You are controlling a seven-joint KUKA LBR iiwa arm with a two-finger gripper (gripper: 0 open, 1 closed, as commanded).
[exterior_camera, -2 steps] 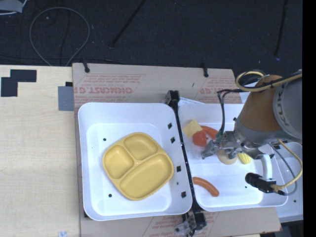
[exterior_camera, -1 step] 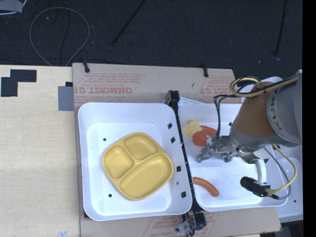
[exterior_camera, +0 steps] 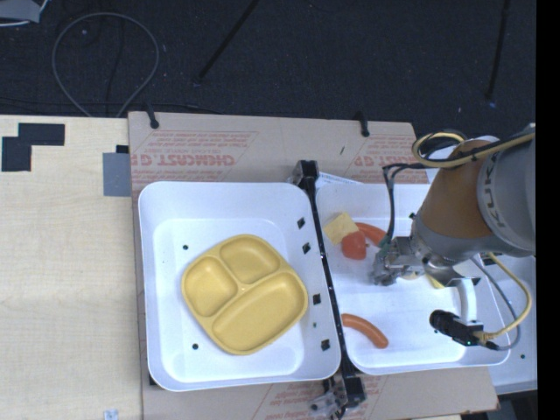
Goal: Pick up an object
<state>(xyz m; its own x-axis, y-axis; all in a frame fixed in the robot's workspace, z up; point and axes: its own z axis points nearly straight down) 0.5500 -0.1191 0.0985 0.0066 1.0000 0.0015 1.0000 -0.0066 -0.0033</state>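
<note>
The arm reaches into the right bin (exterior_camera: 490,361), and its gripper (exterior_camera: 385,268) sits low over the floor there; whether the fingers are spread or closed, I cannot tell. Just left of them lies a red tomato-like piece (exterior_camera: 353,247), touching a yellow wedge (exterior_camera: 340,227) beyond it. Below the fingers, apart, rests an orange sausage (exterior_camera: 365,329). The left bin (exterior_camera: 162,234) holds a yellow divided plate (exterior_camera: 244,293).

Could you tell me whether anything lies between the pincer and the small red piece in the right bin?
Nothing visible does. The pincer sits just right of the red piece in the right bin, with bare white floor between them; a yellow piece touches its far side.
</note>
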